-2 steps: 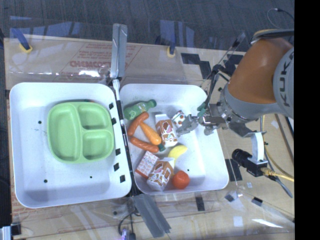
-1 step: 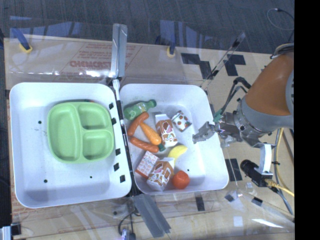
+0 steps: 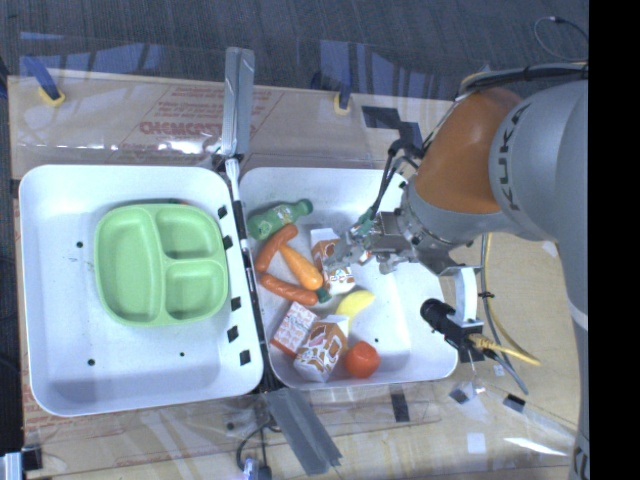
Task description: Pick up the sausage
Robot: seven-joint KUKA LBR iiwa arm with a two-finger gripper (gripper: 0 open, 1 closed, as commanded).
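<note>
Sausage [image 3: 287, 290]: smooth, orange-brown, tapered, lying in right bin [image 3: 420, 360] | grey arm [image 3: 520, 158] bent low from right | gripper [image 3: 362, 240] over cartons [image 3: 330, 258], finger state unclear

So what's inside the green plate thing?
The green tray sits in the left bin; its three compartments look bare. Whatever lies under it is covered.
</note>
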